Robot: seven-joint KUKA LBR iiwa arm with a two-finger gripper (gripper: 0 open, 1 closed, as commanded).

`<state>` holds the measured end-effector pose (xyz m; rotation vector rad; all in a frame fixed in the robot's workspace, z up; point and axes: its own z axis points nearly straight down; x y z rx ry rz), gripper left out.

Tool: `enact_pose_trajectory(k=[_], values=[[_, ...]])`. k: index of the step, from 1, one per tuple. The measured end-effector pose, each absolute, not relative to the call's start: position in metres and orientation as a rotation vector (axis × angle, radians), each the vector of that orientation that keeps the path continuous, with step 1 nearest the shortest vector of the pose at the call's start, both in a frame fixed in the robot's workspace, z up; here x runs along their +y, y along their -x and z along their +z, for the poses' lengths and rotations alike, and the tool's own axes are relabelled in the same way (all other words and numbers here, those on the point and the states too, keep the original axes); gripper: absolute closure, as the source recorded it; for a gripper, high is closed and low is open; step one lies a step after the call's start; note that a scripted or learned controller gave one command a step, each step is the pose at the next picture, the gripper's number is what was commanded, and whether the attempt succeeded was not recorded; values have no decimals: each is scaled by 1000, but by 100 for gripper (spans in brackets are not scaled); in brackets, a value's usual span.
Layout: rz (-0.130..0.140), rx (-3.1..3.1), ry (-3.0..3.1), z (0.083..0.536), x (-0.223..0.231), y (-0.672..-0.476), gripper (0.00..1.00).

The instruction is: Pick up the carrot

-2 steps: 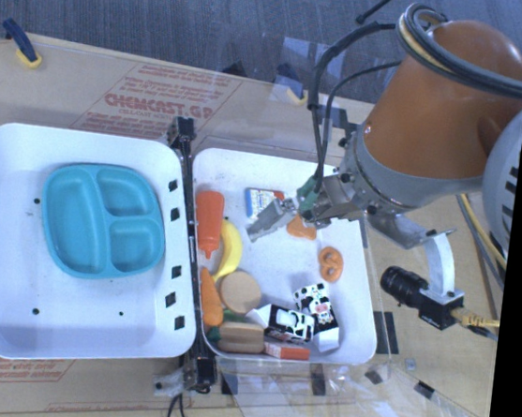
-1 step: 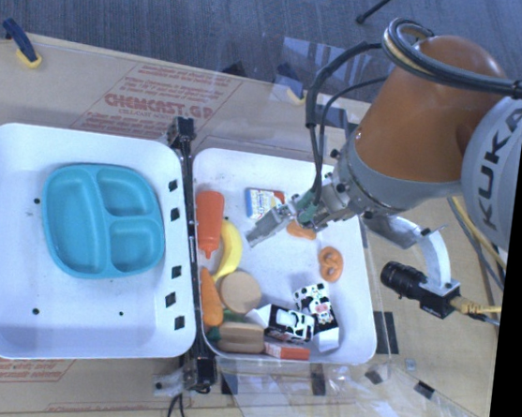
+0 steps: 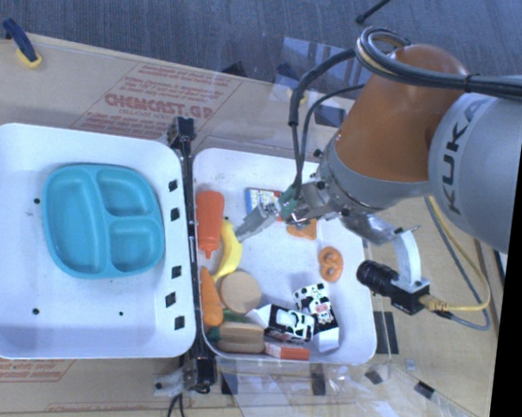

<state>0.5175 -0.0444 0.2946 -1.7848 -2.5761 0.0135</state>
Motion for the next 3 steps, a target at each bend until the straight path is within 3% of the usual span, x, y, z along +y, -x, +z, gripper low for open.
enact_pose_trajectory(k=[1,3], values=[[6,-2661,1669,316,-61,-515,0],[16,-2381,2037,280,-70,-527,0]])
